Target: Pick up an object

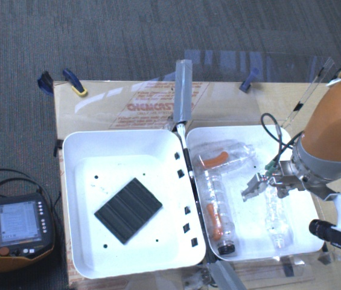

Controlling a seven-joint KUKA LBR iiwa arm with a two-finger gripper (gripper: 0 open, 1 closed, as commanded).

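Observation:
The right bin (242,251) holds three clear plastic bottles. One bottle (226,156) lies across the far end with an orange piece inside it. A second bottle (218,216) runs along the left wall, with an orange piece inside and a black cap at its near end. The third bottle (277,220) lies towards the right side. My gripper (253,188) hangs over the middle of this bin, between the bottles, pointing left. Nothing shows in its grasp. In the left bin (73,162) a black ribbed rectangular pad (128,210) lies flat near the middle.
A grey post (183,95) stands at the far end of the divide between the bins. Blue clamps (250,78) and a yellow-and-blue clamp (73,83) sit on the bench's far edge. A teach pendant (14,225) rests on the floor at left.

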